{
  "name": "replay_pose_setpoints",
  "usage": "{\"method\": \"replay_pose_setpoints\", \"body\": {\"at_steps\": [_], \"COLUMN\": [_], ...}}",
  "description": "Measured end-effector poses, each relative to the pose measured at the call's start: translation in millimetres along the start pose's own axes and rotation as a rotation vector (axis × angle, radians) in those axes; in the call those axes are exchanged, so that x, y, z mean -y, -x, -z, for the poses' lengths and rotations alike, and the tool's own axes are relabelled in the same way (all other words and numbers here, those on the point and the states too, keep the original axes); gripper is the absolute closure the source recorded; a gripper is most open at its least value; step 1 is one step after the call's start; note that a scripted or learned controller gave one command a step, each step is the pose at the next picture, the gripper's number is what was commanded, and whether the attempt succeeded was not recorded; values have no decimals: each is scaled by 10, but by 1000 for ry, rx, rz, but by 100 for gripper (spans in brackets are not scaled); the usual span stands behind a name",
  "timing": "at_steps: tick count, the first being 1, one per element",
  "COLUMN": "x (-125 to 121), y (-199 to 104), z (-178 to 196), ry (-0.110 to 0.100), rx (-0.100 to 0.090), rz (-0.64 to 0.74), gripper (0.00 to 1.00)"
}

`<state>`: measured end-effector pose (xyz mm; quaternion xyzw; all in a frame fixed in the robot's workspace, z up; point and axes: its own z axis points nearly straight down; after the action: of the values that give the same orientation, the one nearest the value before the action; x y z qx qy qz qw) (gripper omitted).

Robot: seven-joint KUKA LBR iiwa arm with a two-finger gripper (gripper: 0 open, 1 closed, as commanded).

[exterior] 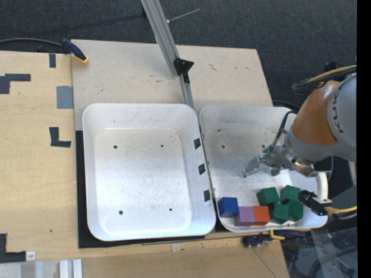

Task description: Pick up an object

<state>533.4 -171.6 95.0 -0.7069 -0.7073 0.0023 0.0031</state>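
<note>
Blocks lay bunched in the near right corner of the right bin (243, 123), and none of them was lifted. A blue block (228, 206) sat nearest the wall between the bins, with a purple block (247, 215) just beside it and an orange block (261, 214) touching the purple one on its far side. These three formed a short row whose long axis ran along the bin's near wall, left to right in the view. Beyond the orange block, three green blocks were crowded together: one green block (268, 196) stood a little farther from the near wall, a second green block (282, 212) lay against the near right corner, and a third green block (290, 193) was partly covered by the arm. Each block looked roughly cubic, so no single one showed a clear long axis of its own.

The end effector (253, 168) hung over the middle of the right bin, pointing toward the left bin (98, 117), apart from the blocks and a little farther from the near wall than they were. Its fingers were small and blurred against the speckled white floor, so I could not tell whether they were spread or closed; nothing was visible between them. The grey arm (316, 126) with its orange band reached in from the right.
</note>
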Motion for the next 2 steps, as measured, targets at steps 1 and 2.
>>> {"method": "replay_pose_setpoints", "body": {"at_steps": [1,2], "x": [-15,-83], "y": [-4,-44], "z": [130,734], "ry": [5,12], "rx": [0,2], "rz": [1,1], "gripper": [100,100]}}
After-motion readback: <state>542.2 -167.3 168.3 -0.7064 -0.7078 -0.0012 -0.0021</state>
